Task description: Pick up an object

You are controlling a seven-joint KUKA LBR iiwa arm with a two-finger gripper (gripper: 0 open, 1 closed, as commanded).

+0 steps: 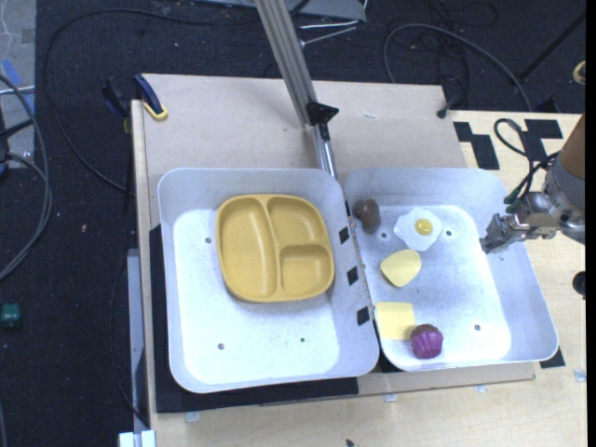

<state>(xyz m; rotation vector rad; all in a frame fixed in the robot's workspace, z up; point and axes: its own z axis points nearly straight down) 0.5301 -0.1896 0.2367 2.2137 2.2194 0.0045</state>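
Two white bins [186, 250] sit side by side on the bench. Pincer [492, 237] hovers at the right bin's edge, grip unreadable; the approach is under way, and next it likely must reach left to the fried egg [417, 227]

Even, bright overhead light, soft shadows, mild glare on the white bins [186, 343], slightly soft focus.

Arm [570, 170] cut off at the right edge, gripper [494, 234] fingers too small and blurred to read, green object [9, 315] clipped at left edge
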